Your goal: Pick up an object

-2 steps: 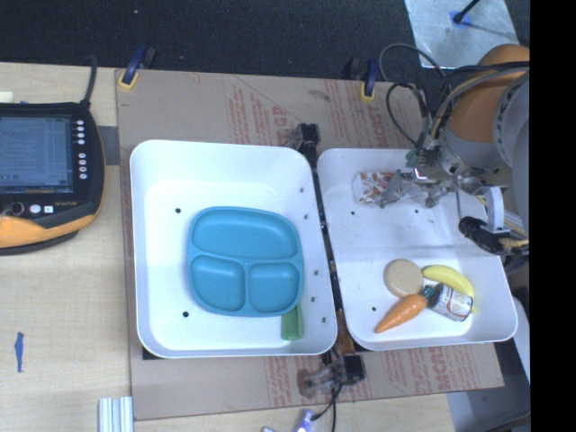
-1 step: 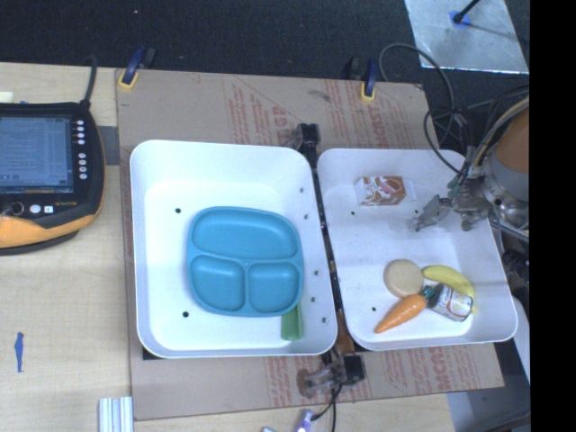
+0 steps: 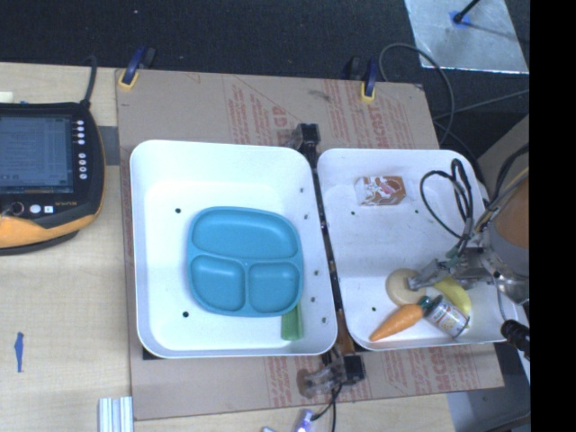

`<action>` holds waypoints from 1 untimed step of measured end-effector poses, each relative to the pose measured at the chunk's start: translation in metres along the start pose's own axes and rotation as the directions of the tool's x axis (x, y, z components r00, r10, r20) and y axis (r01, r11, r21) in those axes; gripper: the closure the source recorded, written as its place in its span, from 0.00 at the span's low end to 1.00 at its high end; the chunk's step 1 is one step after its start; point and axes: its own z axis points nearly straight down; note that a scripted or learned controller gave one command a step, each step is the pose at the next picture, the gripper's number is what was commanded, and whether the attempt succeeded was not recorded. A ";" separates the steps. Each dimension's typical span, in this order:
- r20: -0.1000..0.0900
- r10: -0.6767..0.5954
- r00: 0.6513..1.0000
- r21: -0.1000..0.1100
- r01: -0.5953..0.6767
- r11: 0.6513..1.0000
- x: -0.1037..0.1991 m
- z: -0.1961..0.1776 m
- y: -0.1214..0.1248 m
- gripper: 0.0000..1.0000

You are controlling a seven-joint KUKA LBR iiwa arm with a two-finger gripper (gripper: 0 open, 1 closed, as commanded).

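Note:
The right bin [image 3: 369, 241] holds a cluster at its near right corner: an orange carrot [image 3: 396, 323], a cream round piece [image 3: 399, 286], a yellow fruit [image 3: 455, 296] and a small dark-capped bottle [image 3: 445, 318]. A brown-and-white packet [image 3: 382, 190] lies alone at the bin's far side. My gripper [image 3: 432, 275] is low over the cluster, between the cream piece and the yellow fruit, with the arm reaching in from the right. Nothing visibly sits in its grasp.
The left bin [image 3: 144, 241] holds a blue divided plate [image 3: 243, 259] and a green block [image 3: 291, 325] at its near right corner. A black cable loop [image 3: 450, 192] hangs over the right bin's far right. A teach pendant [image 3: 40, 165] lies at the far left.

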 end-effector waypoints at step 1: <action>0.001 -0.006 1.000 -0.002 0.006 1.000 0.000 -0.011 0.002 1.00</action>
